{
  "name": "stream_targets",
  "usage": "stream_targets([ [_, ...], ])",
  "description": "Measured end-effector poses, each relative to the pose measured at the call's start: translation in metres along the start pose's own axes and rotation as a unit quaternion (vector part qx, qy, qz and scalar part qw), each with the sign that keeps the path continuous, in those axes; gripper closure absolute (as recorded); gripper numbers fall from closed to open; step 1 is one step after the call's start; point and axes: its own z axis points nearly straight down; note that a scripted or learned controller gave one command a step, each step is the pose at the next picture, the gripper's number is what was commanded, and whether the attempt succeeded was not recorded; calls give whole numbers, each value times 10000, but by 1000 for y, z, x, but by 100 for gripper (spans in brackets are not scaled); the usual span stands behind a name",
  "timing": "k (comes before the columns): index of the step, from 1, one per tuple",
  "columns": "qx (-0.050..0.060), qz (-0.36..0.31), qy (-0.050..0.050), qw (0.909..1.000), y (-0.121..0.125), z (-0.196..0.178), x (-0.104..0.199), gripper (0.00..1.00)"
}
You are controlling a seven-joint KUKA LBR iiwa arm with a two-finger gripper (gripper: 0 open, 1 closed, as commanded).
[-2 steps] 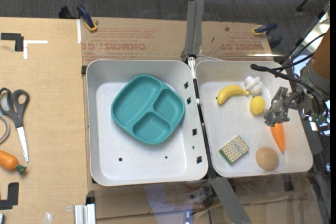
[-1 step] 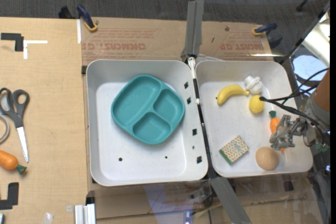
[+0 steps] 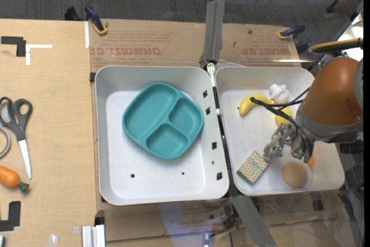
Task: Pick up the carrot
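Observation:
A small patch of orange, which looks like the carrot (image 3: 311, 161), shows in the right bin (image 3: 234, 124) just beside the wrist; most of it is hidden under the arm. My gripper (image 3: 287, 146) hangs low over the right bin's front right part, between a patterned packet and the orange patch. The arm's orange band (image 3: 338, 92) covers the bin's right side.
A banana (image 3: 261, 103) and a white crumpled thing (image 3: 278, 91) lie at the right bin's back. A patterned packet (image 3: 252, 167) and a tan ball (image 3: 293, 174) lie at its front. A teal divided plate (image 3: 163, 120) sits in the left bin. Scissors (image 3: 17, 127) and an orange carrot-like toy (image 3: 8, 177) lie on the bench at left.

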Motion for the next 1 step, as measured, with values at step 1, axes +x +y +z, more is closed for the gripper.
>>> stream_targets([
  [1, 6, 517, -12, 9987, -35, -181, -37, 100],
])
